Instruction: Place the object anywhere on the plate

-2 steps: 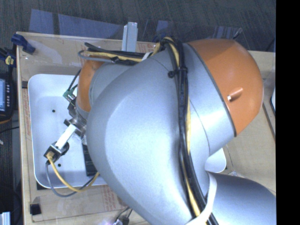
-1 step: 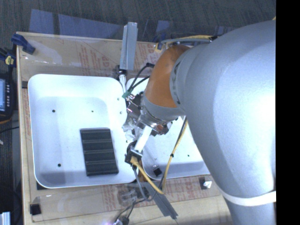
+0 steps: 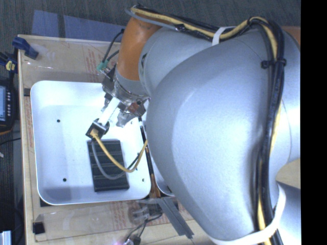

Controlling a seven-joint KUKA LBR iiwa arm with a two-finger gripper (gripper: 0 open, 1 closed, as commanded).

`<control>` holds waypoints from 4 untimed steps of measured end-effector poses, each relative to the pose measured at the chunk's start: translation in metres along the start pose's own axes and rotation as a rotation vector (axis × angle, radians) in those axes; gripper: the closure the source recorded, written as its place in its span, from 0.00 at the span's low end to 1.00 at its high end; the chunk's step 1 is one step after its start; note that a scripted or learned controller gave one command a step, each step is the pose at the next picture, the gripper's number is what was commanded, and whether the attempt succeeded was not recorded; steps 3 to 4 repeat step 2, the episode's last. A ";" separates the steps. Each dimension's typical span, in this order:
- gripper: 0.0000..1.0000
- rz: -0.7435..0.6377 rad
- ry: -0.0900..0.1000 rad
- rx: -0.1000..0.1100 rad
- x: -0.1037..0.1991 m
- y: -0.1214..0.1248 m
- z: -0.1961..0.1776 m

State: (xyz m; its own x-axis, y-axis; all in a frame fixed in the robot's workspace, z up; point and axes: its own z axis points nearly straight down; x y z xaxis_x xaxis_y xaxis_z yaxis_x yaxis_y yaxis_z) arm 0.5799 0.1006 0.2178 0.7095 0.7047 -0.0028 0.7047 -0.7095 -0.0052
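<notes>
- At the far left, a blue clamp (image 3: 23, 47) sits on the corner of the bench (image 3: 66, 63), outside both bins.
- The left bin (image 3: 43, 137) comes next. It is white and shallow, its floor is mostly bare, and there are two small dark specks on the left half.
- A dark ribbed slab (image 3: 104, 175) lies flat in that bin, against the right wall and close to the near corner. Its long side runs up and down the view. It is the only loose thing I can see in the bin.
- My gripper (image 3: 121, 117) hangs over the right part of the left bin, just above the slab's upper end as the view shows it. I cannot tell whether it is wide or narrow, or whether it touches the slab. I see nothing held in it.
- My arm (image 3: 214, 126) comes in from the right, with its orange band (image 3: 134, 50) just above the wrist. Its grey bulk covers most of the right side.
- A curved bit of the right bin (image 3: 159, 190) shows as a rim beneath my arm, just beside the left bin's near right corner.
</notes>
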 end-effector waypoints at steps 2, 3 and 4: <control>1.00 0.204 0.006 -0.005 0.095 -0.024 -0.042; 1.00 0.204 0.006 -0.005 0.095 -0.024 -0.042; 1.00 0.204 0.006 -0.005 0.095 -0.024 -0.042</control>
